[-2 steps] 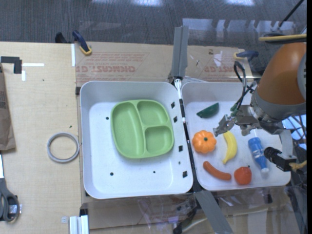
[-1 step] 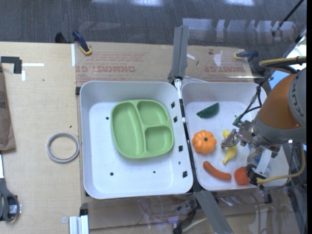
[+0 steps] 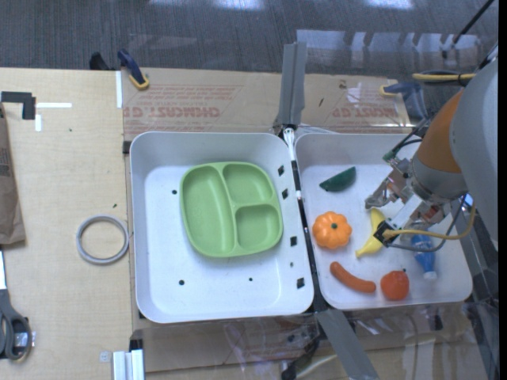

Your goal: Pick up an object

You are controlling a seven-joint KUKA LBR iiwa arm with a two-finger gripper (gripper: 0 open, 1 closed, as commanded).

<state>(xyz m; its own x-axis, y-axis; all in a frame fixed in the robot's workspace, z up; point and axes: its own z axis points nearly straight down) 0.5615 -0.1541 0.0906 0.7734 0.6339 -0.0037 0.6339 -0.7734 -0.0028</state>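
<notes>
The jaws (image 3: pixel 386 229) hang low over the yellow banana (image 3: pixel 372 233), apparently to grasp it; I cannot tell how far open they stand; the orange pumpkin (image 3: pixel 332 229) sits just beside them.

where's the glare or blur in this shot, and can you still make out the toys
Camera view: glare streaks the floor along the top edge; the arm's grey body is a soft blur at the right; the green plate, pumpkin, banana and tomato read sharp, with soft shadows in the white bins.

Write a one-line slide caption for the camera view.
Gripper over a banana in the right bin; green tray in the left bin.
</notes>
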